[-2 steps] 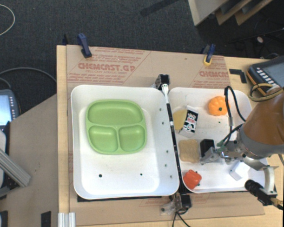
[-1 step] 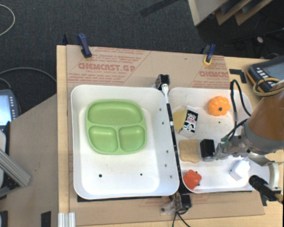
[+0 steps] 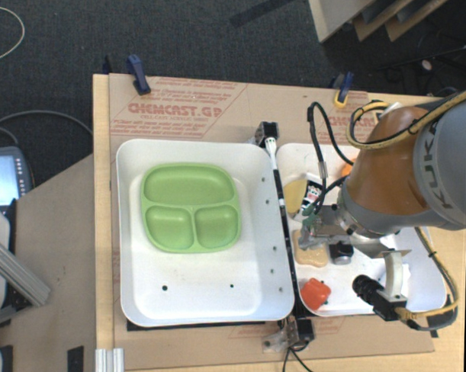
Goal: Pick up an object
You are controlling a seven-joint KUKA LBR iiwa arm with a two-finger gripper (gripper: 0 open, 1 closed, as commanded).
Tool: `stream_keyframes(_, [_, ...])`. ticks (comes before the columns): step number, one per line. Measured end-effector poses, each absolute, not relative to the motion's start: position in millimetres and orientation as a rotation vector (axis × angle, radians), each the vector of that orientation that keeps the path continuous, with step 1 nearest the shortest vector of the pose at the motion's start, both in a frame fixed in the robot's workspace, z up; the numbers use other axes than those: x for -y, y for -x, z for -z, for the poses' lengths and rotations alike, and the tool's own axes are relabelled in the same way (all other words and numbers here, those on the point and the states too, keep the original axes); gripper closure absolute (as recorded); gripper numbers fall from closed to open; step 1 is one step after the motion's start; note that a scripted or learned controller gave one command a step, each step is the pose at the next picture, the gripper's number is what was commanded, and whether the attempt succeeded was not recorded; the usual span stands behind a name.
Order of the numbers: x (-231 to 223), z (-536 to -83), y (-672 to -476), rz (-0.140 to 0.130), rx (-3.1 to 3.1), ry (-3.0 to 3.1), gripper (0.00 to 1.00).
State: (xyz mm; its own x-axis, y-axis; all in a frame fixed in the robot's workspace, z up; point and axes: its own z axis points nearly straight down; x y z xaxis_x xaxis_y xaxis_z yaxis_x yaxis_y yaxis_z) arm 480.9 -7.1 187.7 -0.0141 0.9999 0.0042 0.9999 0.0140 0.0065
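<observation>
**1. Claw.** We locate the claw (image 3: 311, 231) low in the right bin (image 3: 343, 306), near that bin's left wall, approx. mid-length. Claw state: we cannot tell whether it is wide or narrow, since the wrist body covers it from above. We see no obj. held in it.

**2. Nearest objs.** A tan object (image 3: 314, 258) lies just beside the claw, on the viewer's side. We cannot tell if the two are touching or apart. A pale yellow object (image 3: 294, 196) lies near the claw on the far side, against the left wall, w/ a small black-and-white item (image 3: 314, 194) just beside it. An orange object (image 3: 315, 293) lies near the bin's front edge, apart from the claw.

**3. Farther out.** The left bin (image 3: 207, 283) carries a green divided tray (image 3: 190, 207) w/ three compartments, well apart from the claw. Both bins rest on the bench (image 3: 101, 215).

**4. Task status (our judgement).** The claw is down at obj. level, and the tan object is the likeliest target. A grasp is not confirmed. All objs. in view lie on the bin floor, so the lift is left to do.

**5. Hidden / unclear.** The arm (image 3: 393, 179) covers much of the right bin, and we cannot report what lies under it. The black-and-white item is too small to identify.
</observation>
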Motion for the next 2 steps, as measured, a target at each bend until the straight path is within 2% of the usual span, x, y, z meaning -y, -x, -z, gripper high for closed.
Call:
stream_keyframes(1, [-73,-262,-480.0,-0.013,-2.231,-2.207,1.0])
stream_keyframes(2, [-106,-398,-480.3,-0.02,-2.224,-2.209,1.0])
